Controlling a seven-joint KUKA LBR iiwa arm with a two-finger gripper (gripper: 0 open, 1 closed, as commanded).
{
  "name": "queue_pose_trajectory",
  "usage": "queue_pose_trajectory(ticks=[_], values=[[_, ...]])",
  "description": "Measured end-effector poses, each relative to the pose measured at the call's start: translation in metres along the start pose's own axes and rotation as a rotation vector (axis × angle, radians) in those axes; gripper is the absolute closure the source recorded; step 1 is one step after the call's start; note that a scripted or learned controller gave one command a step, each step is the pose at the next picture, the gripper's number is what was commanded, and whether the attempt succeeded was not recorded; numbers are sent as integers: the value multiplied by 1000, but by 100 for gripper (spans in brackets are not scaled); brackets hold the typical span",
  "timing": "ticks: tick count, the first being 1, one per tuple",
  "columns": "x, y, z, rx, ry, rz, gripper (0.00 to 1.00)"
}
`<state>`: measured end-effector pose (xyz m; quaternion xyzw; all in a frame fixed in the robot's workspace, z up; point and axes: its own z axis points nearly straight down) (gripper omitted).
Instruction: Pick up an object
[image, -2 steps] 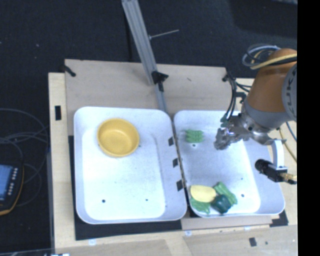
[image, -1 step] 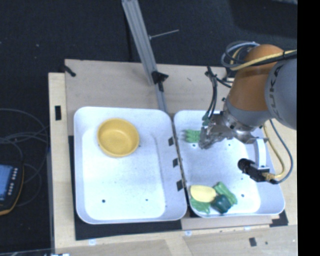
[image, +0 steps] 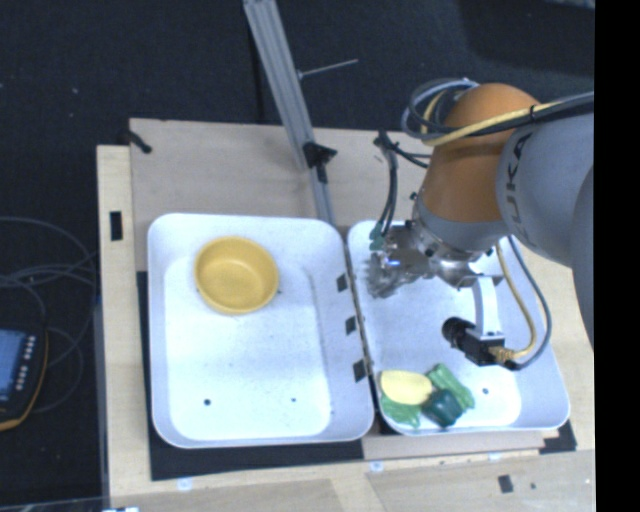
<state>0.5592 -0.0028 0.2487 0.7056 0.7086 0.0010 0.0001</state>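
Yellow object (image: 402, 386) lies below the gripper (image: 384, 278), well apart.

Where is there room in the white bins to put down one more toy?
The left bin has bare floor below and right of the yellow bowl. The right bin is crowded: yellow and green pieces fill its near corner, and the gripper hangs above its far end.

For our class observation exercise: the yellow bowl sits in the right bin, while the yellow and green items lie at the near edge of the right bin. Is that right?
Not quite. The camera view shows the yellow bowl in the left bin, not the right one. The rest holds: the yellow item and the green items lie at the near edge of the right bin.
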Motion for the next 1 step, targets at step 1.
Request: queue_pose_trajectory(ticks=[1], values=[[60,4,-4,1,0,-1,100]])
